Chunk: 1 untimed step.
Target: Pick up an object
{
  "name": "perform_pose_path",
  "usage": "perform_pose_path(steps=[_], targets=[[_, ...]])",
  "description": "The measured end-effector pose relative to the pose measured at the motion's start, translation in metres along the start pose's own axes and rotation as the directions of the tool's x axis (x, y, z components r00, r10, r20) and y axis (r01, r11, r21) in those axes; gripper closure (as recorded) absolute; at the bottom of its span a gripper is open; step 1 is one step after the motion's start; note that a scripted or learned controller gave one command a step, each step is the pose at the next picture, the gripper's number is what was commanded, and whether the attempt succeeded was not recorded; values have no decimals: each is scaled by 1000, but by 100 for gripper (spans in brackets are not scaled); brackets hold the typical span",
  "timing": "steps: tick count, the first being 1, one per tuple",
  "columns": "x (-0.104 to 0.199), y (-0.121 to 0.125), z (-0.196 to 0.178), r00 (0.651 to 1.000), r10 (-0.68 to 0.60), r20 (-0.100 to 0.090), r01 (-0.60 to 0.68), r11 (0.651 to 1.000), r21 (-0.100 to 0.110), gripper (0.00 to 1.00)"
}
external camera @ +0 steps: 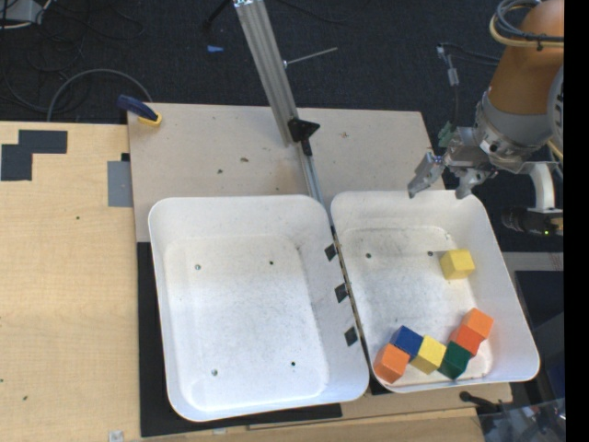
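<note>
My gripper [444, 182] hangs over the far rim of the right bin [405, 212], its two grey fingers spread open with nothing between them. A lone yellow cube [457, 264] lies in that bin, below and slightly right of the gripper. Near the bin's front corner sits a cluster of blocks: an orange one [393, 362], a blue one [406, 342], a yellow one [428, 354], a green one [455, 360] and an orange-red one [474, 328].
The left bin [184, 247] lies beside the right one, joined by black clips [339, 291]. A slanted aluminium bar [271, 72] rises behind the bins. A blue and yellow clamp [138, 110] rests at the board's far left corner.
</note>
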State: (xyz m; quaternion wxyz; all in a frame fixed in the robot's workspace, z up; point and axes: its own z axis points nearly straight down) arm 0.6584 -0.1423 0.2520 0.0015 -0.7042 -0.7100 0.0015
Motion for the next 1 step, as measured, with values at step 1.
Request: perform_pose_path(steps=[1], targets=[[-9,9,157,1000,8,-1,-7,1000,5,0]])
